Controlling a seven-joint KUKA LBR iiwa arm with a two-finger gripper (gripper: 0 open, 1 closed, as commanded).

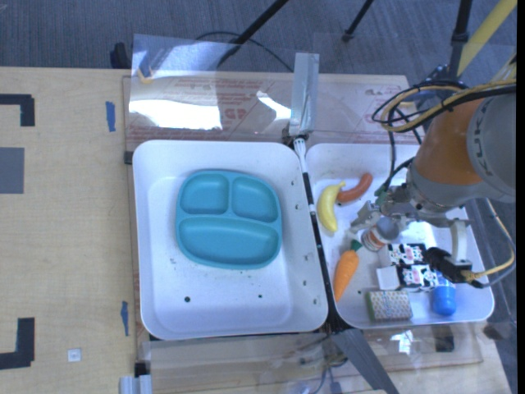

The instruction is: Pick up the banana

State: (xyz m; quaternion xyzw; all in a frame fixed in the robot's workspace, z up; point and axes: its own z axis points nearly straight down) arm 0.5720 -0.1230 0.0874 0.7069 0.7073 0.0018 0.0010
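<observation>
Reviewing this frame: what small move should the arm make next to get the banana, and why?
Probably shift the gripper toward the left bin, over the banana, then descend. The banana lies untouched near the right bin's divider edge, beside the sausage.

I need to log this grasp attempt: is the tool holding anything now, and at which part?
It cannot be told. The tool is low in the right bin, apart from the banana, which lies free on the bin floor.

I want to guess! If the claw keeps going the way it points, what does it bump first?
Probably the banana. The claw points leftward toward it in the right bin, though depth is hard to judge.
</observation>
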